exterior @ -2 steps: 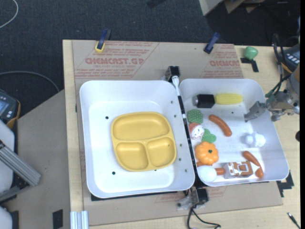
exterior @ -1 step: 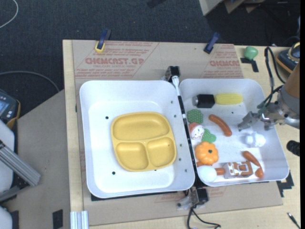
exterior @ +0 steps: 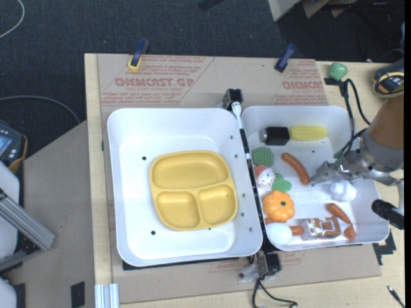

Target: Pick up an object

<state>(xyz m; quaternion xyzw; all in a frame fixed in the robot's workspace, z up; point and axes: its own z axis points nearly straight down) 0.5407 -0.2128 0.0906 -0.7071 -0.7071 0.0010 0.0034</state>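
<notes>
Camera view shows the pincer low in the right bin, near a sausage. I cannot tell how far it is open (fingers too blurred). A yellow tray lies in the left bin.

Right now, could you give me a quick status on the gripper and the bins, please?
Gripper low over the right bin, fingers unclear. Nothing seen held. Sausage just beside it; pumpkin and corn nearby. Yellow tray in left bin.

Arm cut off by right edge.
</notes>
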